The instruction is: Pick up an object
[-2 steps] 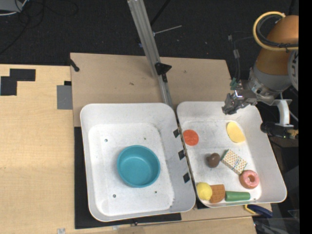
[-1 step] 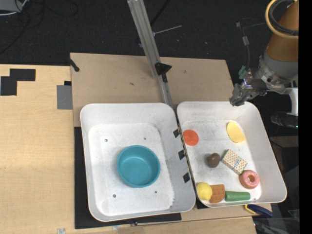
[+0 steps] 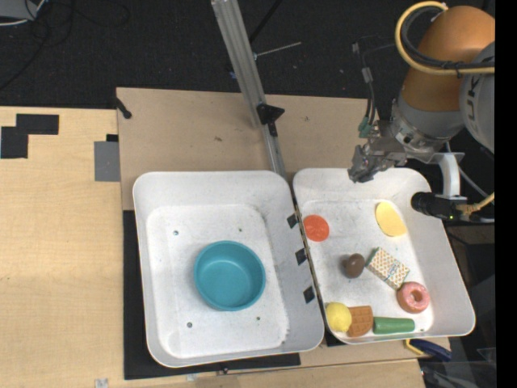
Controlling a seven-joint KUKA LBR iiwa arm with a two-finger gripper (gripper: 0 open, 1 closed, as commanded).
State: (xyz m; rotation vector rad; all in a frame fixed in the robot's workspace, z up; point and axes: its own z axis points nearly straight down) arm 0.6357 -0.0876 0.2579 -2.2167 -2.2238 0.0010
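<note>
STATE: gripper [image 3: 365,170] above far edge of right bin [image 3: 452,275]; finger state cannot be determined | TARGETS: right bin contents | RELATION: yellow oval piece [image 3: 390,218] lies nearest, toward the near side and slightly right of gripper; long axis roughly far-to-near.
</note>
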